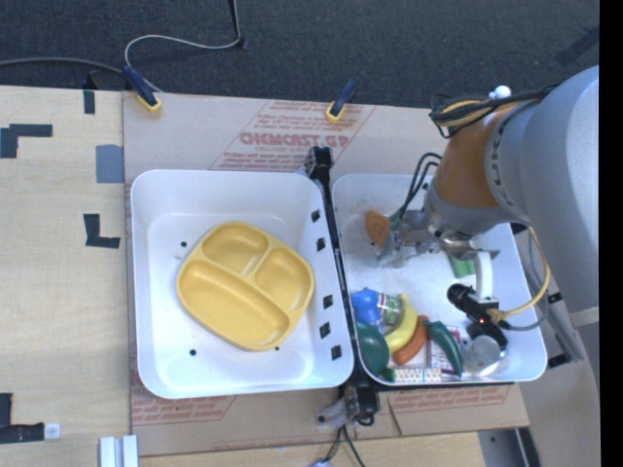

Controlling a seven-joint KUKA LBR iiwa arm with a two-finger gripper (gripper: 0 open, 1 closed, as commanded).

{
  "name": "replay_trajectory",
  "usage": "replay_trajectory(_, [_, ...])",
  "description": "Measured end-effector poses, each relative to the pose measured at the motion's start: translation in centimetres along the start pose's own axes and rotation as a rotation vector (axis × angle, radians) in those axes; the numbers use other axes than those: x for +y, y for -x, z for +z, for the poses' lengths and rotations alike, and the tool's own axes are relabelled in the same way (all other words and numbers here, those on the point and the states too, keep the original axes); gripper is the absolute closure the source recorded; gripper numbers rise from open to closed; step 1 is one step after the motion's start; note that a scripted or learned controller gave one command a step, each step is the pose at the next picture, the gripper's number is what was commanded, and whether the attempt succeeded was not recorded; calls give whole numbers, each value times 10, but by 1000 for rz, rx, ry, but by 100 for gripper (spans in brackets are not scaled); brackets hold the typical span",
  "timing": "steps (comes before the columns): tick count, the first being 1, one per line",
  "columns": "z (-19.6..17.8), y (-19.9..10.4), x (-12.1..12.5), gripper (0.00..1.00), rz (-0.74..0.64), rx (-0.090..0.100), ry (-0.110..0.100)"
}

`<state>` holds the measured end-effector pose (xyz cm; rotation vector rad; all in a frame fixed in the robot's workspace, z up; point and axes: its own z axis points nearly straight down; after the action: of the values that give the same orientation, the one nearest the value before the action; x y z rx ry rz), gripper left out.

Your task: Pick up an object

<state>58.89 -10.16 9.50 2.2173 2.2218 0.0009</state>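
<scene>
— What's closest to us on the counter (pixel 58 290)?

— The near edge of the two white bins. In the right bin (pixel 506 370), the near end is crowded: a yellow banana (pixel 403 329) lying across a reddish sausage-shaped toy (pixel 413 344), a green pepper-like piece (pixel 373 346) to their left, a blue item (pixel 365 305) just above that, and a dark green thing (pixel 443 340) to the right beside a clear, shiny object (pixel 483 355) in the corner.

— And the left bin?

— The left bin (pixel 156 358) carries one yellow divided plate (pixel 245 284), lying flat and turned at an angle, roughly in the middle.

— Where is the arm?

— The arm (pixel 516 163) comes in from the right, its orange band (pixel 467 168) over the far half of the right bin. The tool (pixel 399 246) is down low inside that bin, near the divider between the bins.

— Is it gripping anything?

— I can't tell whether it's released or clenched; the wrist and cables hide too much. A small orange-brown object (pixel 377 227) lies just beside it, on the far-left side, on the bin floor. I see nothing held.

— Farther back?

— Brown cardboard (pixel 243 134) under the bins with red lettering, two yellow-and-blue clamps (pixel 144 90) at its far edge, a cable (pixel 185 42), then dark carpet (pixel 389 27).
</scene>
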Motion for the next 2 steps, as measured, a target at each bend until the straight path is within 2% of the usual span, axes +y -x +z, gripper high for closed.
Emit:
replay_trajectory(1, [-90,-14,-44,100,1,1,-2])
replay_trajectory(2, [-89,-14,-44,0,1,1,-4])
